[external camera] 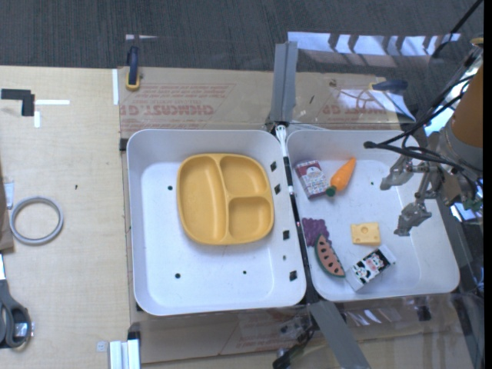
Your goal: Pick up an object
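The right bin (430,279) holds several small toys: a red and white carton (310,179), an orange carrot (343,174), purple grapes (314,229), a watermelon slice (330,257), a yellow cheese wedge (366,233) and a black-and-white carton (373,267). My gripper (400,203) hangs over the right part of this bin, to the right of the cheese and above it in height. It is open, with nothing between its fingers.
The left bin (154,283) holds a yellow divided plate (226,198). A raised divider (290,206) separates the two bins. A tape roll (34,220) and scissors (11,321) lie on the bench at far left. Cables run behind the arm at the right.
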Available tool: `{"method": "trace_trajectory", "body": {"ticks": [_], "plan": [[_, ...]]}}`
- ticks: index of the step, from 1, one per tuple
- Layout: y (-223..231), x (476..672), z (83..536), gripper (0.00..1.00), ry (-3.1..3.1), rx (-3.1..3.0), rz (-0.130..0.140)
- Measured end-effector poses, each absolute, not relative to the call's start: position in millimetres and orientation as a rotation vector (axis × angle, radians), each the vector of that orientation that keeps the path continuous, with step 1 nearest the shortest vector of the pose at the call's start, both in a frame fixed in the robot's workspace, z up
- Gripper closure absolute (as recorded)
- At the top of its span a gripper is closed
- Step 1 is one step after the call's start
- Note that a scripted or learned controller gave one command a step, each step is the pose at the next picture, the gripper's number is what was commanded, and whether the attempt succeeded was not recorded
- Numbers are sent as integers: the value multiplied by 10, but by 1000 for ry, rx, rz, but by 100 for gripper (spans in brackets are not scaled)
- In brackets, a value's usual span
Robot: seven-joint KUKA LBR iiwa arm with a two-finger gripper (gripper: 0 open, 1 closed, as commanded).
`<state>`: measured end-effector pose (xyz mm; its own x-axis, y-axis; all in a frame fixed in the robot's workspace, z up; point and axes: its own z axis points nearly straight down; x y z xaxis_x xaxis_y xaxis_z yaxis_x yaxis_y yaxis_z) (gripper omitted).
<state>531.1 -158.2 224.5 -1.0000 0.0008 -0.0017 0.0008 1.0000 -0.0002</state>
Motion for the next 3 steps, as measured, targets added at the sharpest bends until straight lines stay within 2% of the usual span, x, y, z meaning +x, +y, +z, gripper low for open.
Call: {"method": "trace_trajectory", "body": {"ticks": [2,3], "plan": [[-1256,6372,1038,0,3006,808,4],[-1119,6399,1072,0,2750,1514,-2]]}}
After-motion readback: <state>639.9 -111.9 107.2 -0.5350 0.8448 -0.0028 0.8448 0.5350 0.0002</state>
